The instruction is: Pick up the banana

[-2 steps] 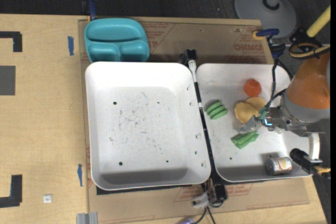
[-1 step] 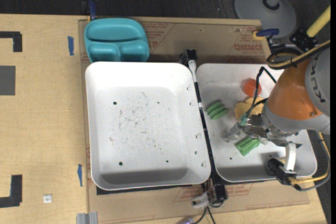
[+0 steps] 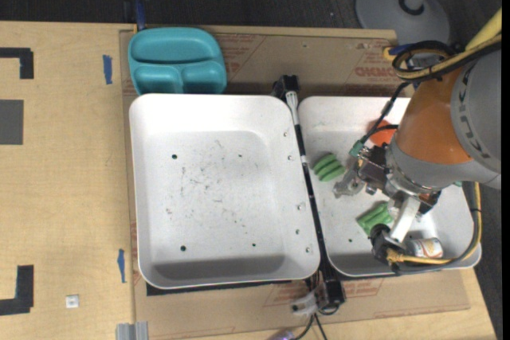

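My gripper hangs low over the middle of the right bin, on the grey arm with the orange band. It sits between two green ribbed things, one just to its left and the other to its lower right. A small yellow-and-white thing lies at the bin's front right corner, and I cannot tell what it is. A red-orange bit peeks out beside the arm. The arm hides much of the right bin's floor.
The left bin is a bare white floor with scuff marks. A teal divided tray stands behind it on the cardboard bench. A black clamp sits where the two bins meet at the back.
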`<state>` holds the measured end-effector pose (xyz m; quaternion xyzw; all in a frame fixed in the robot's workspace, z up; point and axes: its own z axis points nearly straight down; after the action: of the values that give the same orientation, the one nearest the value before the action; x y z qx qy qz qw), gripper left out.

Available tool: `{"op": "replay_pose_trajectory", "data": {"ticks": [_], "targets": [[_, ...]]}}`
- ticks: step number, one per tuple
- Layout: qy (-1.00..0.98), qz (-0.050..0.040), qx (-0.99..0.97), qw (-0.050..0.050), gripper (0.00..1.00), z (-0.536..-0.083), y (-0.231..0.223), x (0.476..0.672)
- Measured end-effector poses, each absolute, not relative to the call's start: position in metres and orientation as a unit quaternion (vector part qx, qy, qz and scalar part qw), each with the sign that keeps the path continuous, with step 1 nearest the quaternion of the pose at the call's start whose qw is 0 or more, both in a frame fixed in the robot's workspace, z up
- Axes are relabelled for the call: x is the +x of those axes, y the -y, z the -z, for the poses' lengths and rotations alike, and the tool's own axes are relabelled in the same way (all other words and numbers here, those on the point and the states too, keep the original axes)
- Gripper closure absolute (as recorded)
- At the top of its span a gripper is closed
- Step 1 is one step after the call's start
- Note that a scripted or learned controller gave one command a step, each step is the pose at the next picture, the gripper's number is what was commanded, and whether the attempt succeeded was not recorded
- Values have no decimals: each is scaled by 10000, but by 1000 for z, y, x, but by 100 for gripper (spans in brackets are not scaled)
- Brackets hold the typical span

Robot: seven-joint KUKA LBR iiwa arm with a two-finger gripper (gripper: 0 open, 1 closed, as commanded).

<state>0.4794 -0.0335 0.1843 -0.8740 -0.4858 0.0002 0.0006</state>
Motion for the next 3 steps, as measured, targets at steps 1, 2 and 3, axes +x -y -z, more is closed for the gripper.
{"op": "replay_pose_trajectory", "data": {"ticks": [1,2,3], "targets": [[7054,-8,-7088,15,0,-184,-46,479],[7482,21,-6634,-34,0,-127,-89,482],[7681,-36,-6403,-56,0,-124,-96,483]]}}
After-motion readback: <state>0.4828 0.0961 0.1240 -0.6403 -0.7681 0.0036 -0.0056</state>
